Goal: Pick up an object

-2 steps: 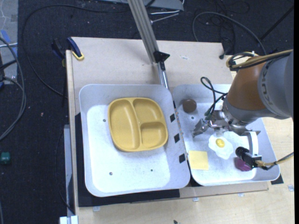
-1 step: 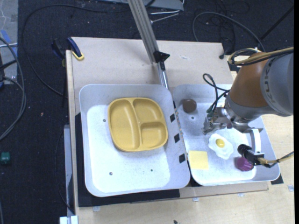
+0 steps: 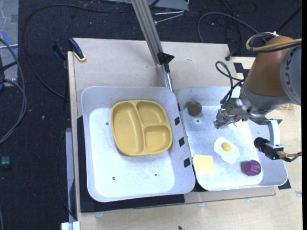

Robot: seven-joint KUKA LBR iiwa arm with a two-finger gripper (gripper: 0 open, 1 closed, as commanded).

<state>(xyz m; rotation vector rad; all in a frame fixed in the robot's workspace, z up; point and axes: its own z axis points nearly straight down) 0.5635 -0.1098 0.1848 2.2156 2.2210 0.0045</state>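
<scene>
Where the arm [image 3: 276, 71] reaches in over the right-hand bin [image 3: 206, 183], you see its claw [image 3: 225, 119] hanging above the middle of that bin's floor, near its far half. You cannot tell from this slant whether the claw is spread or closed, because the dark wrist hardware hides the tips. Nothing shows between them.

Four things lie in the right-hand bin. A small brown round object [image 3: 194, 109] sits near the far left corner, apart from the claw and to its left. A toy fried egg [image 3: 227, 149], white with a yellow yolk, lies just nearer the front edge than the claw, about mid-bin. A pale yellow square slice [image 3: 204, 164] rests by the front left corner, close to the bin's left wall. A purple object [image 3: 250, 167] sits near the front right corner, just beside the egg's right edge.

In the left-hand bin [image 3: 100, 186] you have a yellow divided tray [image 3: 141, 127], lying flat towards the far half, slightly right of centre. Both bins sit side by side on the tan worktop [image 3: 120, 63], their inner walls touching.
</scene>
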